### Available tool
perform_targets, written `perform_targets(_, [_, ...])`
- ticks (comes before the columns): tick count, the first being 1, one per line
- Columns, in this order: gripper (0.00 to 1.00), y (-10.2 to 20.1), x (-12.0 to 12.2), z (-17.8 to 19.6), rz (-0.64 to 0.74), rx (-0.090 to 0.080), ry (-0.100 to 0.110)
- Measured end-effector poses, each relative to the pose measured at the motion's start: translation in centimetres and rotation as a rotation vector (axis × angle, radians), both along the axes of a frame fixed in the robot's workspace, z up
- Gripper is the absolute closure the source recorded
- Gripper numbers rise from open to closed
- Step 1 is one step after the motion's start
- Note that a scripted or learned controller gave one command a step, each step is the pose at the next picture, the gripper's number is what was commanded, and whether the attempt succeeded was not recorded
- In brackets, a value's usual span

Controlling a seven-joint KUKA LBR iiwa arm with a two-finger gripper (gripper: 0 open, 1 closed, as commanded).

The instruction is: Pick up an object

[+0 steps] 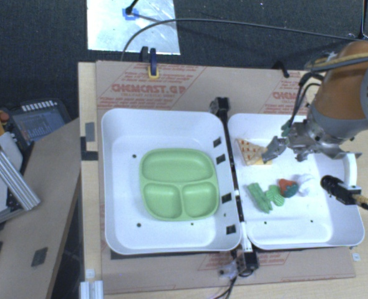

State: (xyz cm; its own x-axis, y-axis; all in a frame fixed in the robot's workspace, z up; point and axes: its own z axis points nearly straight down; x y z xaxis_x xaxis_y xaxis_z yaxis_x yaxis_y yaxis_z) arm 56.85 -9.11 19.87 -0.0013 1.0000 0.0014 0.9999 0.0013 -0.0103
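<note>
While hovering over the right bin (340, 229), the gripper (273, 149) touches one pizza-slice toy (249, 151); its opening cannot be judged. Below it: two green toys (265, 196), one red-teal toy (288, 187).

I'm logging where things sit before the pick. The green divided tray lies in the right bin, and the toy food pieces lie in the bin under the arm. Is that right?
Not quite. The camera view shows the green divided tray in the left bin, not the right one. The rest holds: the toy food pieces lie in the right bin, under the arm.
</note>
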Motion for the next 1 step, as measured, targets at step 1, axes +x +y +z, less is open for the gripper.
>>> perform_targets(1, [0.00,0.01,0.27,0.57,0.002,-0.001,-0.012])
